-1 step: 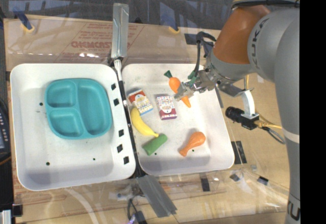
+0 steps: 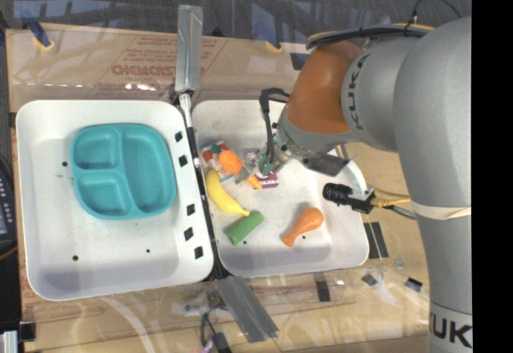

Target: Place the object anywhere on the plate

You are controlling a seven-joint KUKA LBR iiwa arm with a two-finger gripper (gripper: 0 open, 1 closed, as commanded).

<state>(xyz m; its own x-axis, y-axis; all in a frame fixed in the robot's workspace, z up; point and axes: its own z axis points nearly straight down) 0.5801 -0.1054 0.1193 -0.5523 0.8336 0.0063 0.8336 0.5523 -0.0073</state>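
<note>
— How far along?
— Barely begun — the plate (image 2: 124, 169) sits bare in the left bin (image 2: 40, 263).
— The claw?
— The gripper (image 2: 267, 163) hangs low over toys right of the plate; its grip, I cannot tell.

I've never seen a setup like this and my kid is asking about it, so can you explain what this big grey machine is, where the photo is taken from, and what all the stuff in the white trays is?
The big grey shape with the orange band is a robot arm, reaching in from the right. The photo comes from one camera fixed above the bench, looking down at a slant.

Two shallow white trays sit side by side. The left tray holds a teal plate with three compartments. The right tray holds toy food: a yellow banana, a green piece, an orange drumstick-shaped piece, and a small orange piece near the divider.

The arm's hand hangs low over the right tray, by a small multicoloured object. It is too small and blurred to tell whether anything is held. The job is to put one object on the plate.
</note>
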